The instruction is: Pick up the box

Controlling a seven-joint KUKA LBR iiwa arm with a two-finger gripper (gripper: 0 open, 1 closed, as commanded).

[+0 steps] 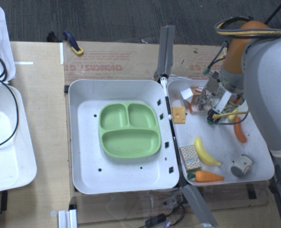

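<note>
Camera view, from above at a slant. Table (40,61): pale wood, bearing two white bins side by side.

Left bin (83,175): held a green three-part plate (129,129), lying flat near the middle.

Right bin (260,141): held the loose items.
- Box (190,157): small, speckled, flat against the bin's left wall, toward the near edge, free of the pincer.
- Banana (206,152): just right of the box, close beside it.
- Carrot (206,176): at the near edge, just below the box and banana.
- Orange block (179,114): by the left wall, farther back.
- Grey can (241,165): on its side, near right corner.
- Orange sausage-shaped piece (239,130): right of centre.

Arm (268,75): grey with orange band, reaching in from the right over the far half of the right bin.

Pincer (215,103): low over the far part of the bin, among small objects, well apart from the box; whether released or clenched could not be told.
</note>
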